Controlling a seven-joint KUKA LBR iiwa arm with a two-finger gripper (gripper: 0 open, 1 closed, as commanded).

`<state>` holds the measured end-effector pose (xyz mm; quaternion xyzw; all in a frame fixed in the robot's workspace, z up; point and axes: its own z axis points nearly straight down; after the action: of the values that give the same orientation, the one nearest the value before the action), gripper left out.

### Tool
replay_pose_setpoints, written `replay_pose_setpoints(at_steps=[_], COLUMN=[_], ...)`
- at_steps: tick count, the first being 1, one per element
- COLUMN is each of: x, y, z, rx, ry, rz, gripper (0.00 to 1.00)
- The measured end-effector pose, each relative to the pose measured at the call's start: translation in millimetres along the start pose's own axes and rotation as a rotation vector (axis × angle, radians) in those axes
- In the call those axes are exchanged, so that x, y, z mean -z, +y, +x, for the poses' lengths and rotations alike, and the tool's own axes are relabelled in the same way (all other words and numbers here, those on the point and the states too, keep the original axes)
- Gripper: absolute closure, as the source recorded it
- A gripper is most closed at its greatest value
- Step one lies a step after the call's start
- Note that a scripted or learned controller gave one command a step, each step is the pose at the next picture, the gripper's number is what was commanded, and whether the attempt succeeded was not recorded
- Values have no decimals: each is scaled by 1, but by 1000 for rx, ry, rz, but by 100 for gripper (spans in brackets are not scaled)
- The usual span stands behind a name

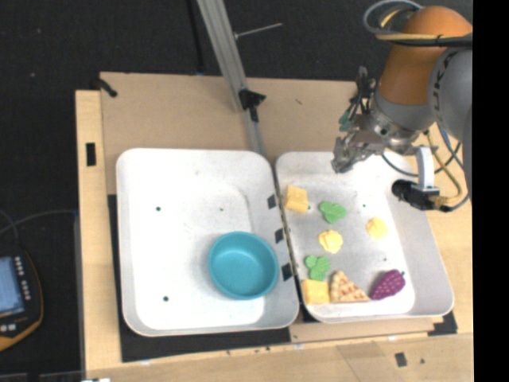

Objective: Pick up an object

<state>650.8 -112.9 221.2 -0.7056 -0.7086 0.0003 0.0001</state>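
hand [343,162]: state unclear | over right bin [413,293] far edge | nearest: cheese [297,200]

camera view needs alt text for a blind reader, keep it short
A grey arm's claw hangs over the far edge of the right bin, which holds small toy foods including purple grapes and a pizza slice. The left bin holds a blue bowl.

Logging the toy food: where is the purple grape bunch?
The purple grape bunch lies in the right bin, near its front right corner, just right of the pizza slice.
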Motion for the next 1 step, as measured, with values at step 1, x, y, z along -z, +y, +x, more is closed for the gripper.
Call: replay_pose_setpoints(at_steps=[1], x=[-1], y=[-31], z=[46], rx=[0], ry=[1], rz=[-2], gripper=[100])
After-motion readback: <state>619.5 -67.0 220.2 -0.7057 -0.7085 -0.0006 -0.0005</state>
